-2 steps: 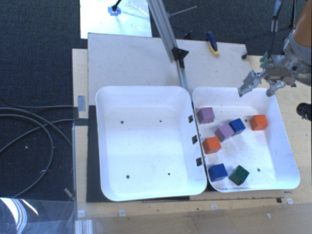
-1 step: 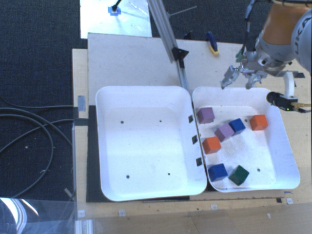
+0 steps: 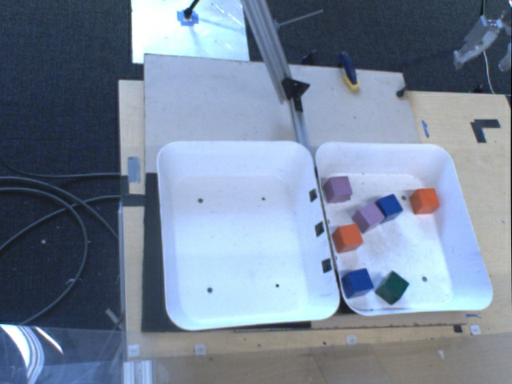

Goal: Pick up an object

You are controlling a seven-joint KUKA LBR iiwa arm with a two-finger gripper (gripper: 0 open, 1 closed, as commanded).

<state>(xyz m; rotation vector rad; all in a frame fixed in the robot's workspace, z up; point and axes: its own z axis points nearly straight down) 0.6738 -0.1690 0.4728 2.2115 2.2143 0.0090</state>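
Step in hand, by judgement: pre-grasp, with no object selected or contacted yet.

- Gripper (image 3: 478,42): parked at the upper right of the camera view, beyond the bench corner and well apart from both bins. Too small and blurred to judge how far open; nothing seen held.
- Right bin (image 3: 462,184): contains seven cubes, all resting on the floor.
- Candidates: orange cube (image 3: 424,201), near the right wall and apart from its neighbours; green cube (image 3: 391,287), just beside a blue cube (image 3: 357,282).
- Avoid at first: lilac cube (image 3: 368,217), touching another blue cube (image 3: 389,206).
- Left bin (image 3: 240,154): not needed.

Next move: travel over the right bin, centre above an isolated cube, align with its faces, descend, close.
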